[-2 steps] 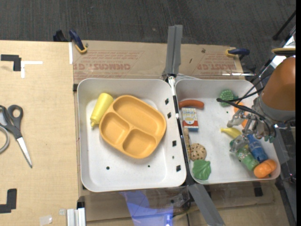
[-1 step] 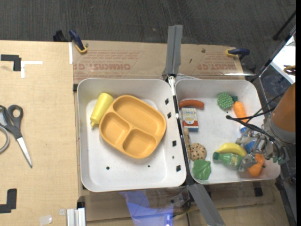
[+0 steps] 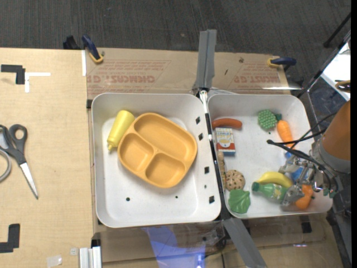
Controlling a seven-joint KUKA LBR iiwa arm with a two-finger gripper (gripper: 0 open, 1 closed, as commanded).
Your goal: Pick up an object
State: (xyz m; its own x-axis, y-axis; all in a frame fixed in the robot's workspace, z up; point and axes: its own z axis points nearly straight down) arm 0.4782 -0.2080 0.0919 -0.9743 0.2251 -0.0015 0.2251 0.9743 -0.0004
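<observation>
Down in the right bin (image 3: 254,102), the gripper (image 3: 298,184) sits low in the corner nearest the arm, right over a green bottle (image 3: 271,190), with a banana (image 3: 273,178) touching the bottle's far side and a small orange toy (image 3: 304,199) just beside it; nobody can tell from this view if its fingers are open or shut, or if they hold anything. The bottle lies flat, its long side running across the bin and its cap pointing toward the green leaf toy (image 3: 240,201). Because these toys are packed so close, the fingers could bump the banana, pinch two things together, or slip off the round bottle.
</observation>
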